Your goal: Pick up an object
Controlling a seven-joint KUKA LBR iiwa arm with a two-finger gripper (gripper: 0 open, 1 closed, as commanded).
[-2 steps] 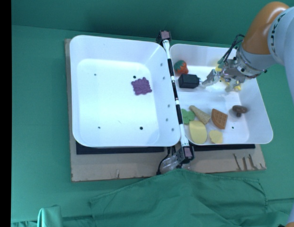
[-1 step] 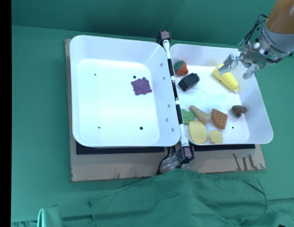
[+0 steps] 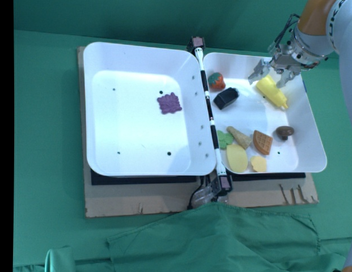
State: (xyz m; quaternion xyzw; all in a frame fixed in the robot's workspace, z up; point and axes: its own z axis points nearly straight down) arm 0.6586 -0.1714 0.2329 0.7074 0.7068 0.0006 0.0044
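Yellow plastic bottle-shaped toy (image 3: 272, 92) is lying just below your spread, empty gripper (image 3: 272, 72) at upper right, its long axis running diagonally down-right.

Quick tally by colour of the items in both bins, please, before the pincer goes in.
Purple: 1, grape cluster, left bin
Yellow: 3, bottle, oval piece, small chunk
Red: 1, strawberry
Black: 1, block
Green: 1, leaf piece
Tan: 1, cone
Orange-brown: 1, waffle wedge
Brown: 1, mushroom
Total: 10
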